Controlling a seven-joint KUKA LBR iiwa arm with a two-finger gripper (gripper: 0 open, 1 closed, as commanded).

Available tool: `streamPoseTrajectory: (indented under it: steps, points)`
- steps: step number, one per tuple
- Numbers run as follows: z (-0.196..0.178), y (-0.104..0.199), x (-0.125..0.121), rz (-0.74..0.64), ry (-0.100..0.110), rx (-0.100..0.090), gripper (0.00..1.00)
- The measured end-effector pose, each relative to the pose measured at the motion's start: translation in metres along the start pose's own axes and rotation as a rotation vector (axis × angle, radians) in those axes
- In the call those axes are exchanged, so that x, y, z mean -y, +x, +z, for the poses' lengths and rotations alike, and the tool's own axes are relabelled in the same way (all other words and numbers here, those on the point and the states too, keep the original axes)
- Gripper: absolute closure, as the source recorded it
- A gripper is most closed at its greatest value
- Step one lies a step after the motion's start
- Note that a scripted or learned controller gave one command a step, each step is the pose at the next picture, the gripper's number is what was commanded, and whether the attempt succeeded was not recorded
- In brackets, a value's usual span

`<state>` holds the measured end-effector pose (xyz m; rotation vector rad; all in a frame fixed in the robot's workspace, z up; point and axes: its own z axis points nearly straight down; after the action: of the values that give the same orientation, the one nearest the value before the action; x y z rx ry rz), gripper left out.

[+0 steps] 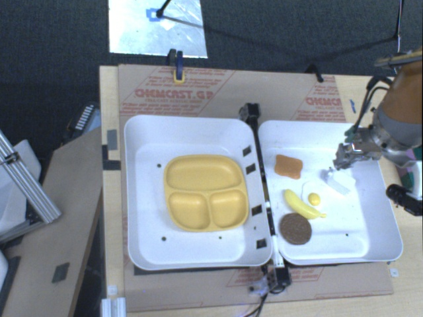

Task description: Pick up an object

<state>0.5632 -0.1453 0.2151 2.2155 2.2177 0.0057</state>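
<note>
Hand [342, 161] above right bin [377, 243], grip state unclear. Best lowered straight onto the banana [302, 205], squared across it, clear of cookie [295, 229].

Yellow divided tray [201, 191] in left bin [142, 137], banana [302, 205], brown disc [295, 228] in right bin [380, 243]

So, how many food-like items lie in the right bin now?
4. A tan bread-like block toward the far left, a yellow plastic banana in the middle, a small yellow ball beside its right end, and a brown round cookie nearest the front wall.
</note>
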Motion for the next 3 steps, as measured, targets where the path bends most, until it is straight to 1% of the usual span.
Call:
streamPoseTrajectory:
  steps: [1,2,3]
  points:
    - [-0.062,-0.008,-0.002,-0.002,-0.001,0.001,1.00]
    - [-0.064,0.051,-0.003,-0.009,0.005,-0.004,1.00]
    - [-0.048,0.098,-0.007,-0.009,0.006,-0.004,1.00]
